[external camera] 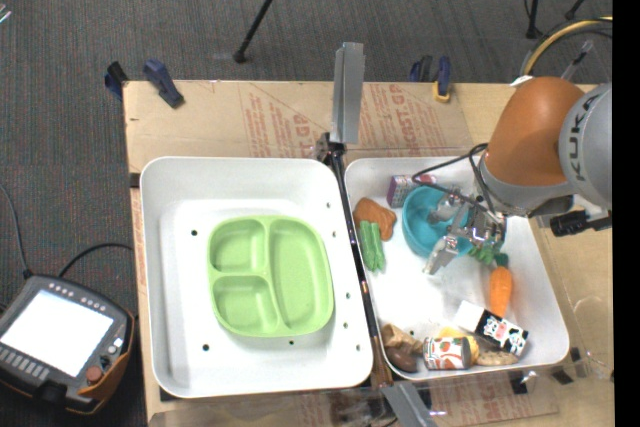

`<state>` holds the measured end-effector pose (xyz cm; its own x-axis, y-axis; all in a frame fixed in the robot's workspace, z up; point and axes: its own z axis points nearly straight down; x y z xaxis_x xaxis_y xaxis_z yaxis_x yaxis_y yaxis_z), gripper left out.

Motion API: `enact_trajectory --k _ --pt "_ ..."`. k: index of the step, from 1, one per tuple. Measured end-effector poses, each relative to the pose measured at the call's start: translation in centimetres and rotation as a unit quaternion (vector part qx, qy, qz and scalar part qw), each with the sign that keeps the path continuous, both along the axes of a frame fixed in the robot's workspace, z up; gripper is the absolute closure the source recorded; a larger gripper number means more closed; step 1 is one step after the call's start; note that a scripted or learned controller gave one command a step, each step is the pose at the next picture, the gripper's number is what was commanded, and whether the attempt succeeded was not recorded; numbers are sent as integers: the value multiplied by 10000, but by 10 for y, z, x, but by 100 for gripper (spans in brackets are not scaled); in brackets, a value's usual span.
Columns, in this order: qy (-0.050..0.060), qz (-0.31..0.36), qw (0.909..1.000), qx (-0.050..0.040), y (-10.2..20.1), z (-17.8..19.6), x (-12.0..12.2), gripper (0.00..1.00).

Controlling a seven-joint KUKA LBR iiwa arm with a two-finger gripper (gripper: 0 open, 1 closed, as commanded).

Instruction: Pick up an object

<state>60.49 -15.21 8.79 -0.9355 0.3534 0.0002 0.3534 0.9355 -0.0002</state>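
Light green divided plate [270,275] in white left bin [165,215]; beside it, orange carrot [500,290], teal bowl [425,220].

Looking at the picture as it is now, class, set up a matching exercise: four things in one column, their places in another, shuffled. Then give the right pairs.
Things:
1. green tray
2. carrot
3. teal bowl
4. small can

Places:
A. near edge of the right bin
B. under the claw, right bin
C. middle of the left bin
D. right bin, between claw and black-and-white box

Pairs: 1-C, 2-D, 3-B, 4-A
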Motion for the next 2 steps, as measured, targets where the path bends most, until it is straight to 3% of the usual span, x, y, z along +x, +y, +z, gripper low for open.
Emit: enact_trajectory --k 1,2 --pt "20 306 9995 17 73 -1 17 0" --pt "-4 647 9979 -3 6 0 10 0"
